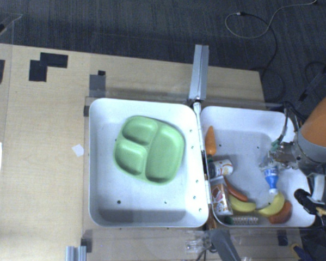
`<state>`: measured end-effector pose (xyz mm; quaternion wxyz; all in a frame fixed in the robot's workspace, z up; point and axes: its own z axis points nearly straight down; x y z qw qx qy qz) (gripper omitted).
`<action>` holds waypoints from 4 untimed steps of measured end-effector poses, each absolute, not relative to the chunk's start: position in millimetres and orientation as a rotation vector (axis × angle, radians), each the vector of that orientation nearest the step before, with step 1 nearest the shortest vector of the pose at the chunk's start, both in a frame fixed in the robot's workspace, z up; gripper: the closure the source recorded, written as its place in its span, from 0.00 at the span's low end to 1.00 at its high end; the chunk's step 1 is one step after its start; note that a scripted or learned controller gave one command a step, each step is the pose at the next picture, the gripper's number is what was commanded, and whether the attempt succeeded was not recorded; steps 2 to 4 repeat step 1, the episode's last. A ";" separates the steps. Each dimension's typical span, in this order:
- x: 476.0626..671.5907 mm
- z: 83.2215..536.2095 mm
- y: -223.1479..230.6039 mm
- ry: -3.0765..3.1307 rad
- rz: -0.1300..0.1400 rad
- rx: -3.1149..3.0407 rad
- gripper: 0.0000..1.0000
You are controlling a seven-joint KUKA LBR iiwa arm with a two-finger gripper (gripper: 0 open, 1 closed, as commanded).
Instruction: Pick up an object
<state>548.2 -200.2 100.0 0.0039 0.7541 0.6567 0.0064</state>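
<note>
Left bin (95, 167): green tray (150, 148), three compartments, well apart from the rest. Right bin (245, 118): carrot (210, 142) and can (221, 168) by the divider, box (220, 198), two bananas (257, 206) along the near wall. Gripper (274, 163) low in the right bin, shut around a small bottle (271, 179), clear, blue label, hanging just above the bananas.

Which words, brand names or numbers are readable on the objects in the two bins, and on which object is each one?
None can be read.
Can: red and white label, print too blurred.
Packet by the bin wall: printing too small.
Bottle: blue label, no legible letters.
Green tray: no text seen.
</note>
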 end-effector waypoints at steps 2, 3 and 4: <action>539.6 215.9 -125.6 1.825 0.005 2.553 1.00; 539.6 215.9 -125.6 1.825 0.005 2.553 1.00; 539.6 215.9 -125.6 1.825 0.005 2.553 1.00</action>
